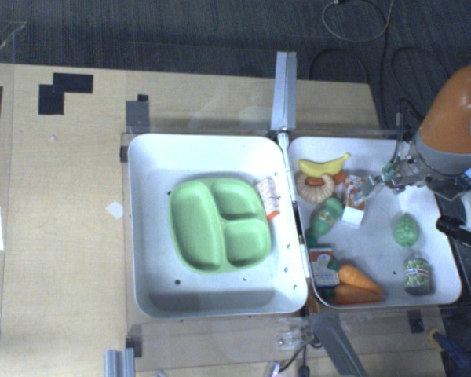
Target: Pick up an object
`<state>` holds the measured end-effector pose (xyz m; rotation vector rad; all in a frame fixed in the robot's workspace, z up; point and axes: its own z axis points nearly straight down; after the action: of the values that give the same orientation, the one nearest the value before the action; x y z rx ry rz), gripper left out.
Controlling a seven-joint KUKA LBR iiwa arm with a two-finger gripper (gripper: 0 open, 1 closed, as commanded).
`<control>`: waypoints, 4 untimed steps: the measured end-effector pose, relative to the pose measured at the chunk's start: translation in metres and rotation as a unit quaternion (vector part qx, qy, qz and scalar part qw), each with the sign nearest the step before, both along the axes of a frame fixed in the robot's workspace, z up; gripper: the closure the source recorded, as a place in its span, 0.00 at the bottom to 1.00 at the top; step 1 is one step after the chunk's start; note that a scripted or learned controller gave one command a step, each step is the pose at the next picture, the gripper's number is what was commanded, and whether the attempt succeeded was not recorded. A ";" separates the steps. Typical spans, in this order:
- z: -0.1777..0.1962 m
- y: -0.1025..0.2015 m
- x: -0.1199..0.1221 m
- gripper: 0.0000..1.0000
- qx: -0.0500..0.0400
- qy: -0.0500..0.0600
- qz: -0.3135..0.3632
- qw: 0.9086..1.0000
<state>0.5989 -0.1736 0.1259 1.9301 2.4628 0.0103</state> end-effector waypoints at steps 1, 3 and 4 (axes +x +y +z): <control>-0.011 0.005 0.006 0.00 -0.003 -0.008 0.082 0.997; -0.016 0.008 0.029 0.00 -0.007 -0.017 0.012 1.000; -0.002 0.011 0.060 0.00 -0.003 -0.003 0.122 0.993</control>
<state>0.6594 -0.1625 0.1235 1.6113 2.6723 0.0117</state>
